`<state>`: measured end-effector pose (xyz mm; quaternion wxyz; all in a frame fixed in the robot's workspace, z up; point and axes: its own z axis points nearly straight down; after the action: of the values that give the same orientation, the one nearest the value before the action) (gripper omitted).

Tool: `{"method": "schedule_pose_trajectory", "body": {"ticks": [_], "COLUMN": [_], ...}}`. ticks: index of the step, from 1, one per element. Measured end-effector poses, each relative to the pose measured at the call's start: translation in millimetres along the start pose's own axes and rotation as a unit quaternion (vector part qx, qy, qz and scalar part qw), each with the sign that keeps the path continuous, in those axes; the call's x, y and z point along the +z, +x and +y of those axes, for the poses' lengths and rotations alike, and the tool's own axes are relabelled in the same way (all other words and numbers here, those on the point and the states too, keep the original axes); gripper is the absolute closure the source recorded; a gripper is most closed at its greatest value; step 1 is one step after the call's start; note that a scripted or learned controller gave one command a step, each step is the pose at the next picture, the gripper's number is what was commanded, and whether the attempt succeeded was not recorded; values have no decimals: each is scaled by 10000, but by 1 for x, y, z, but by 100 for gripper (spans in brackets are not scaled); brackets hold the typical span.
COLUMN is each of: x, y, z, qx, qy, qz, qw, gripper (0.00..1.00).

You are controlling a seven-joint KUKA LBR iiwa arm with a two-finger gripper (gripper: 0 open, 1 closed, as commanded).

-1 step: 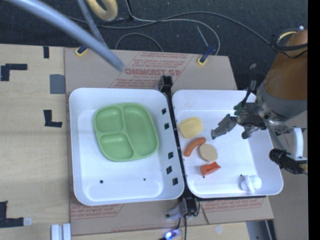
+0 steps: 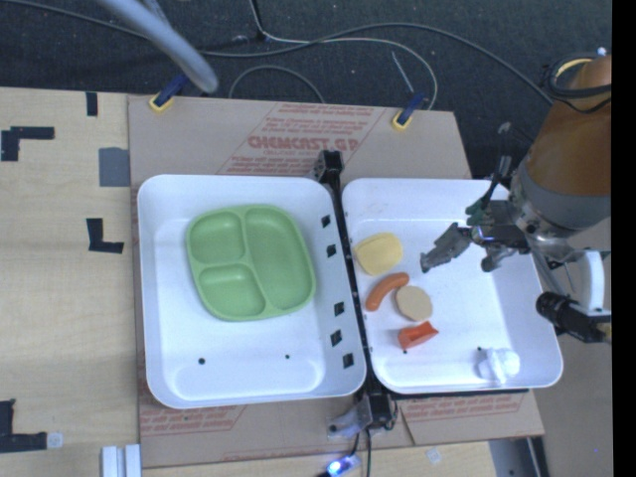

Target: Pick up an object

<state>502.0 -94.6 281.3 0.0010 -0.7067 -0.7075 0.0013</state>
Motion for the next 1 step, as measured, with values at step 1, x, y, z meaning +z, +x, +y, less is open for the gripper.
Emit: {"method": "schedule_pose_trajectory", "body": {"ticks": [1], "x": [46], "y": [-2], "z": [3], "qx": [3], "qy": [26], "qz": [5], "qw": [10000], "gripper": [0]}}
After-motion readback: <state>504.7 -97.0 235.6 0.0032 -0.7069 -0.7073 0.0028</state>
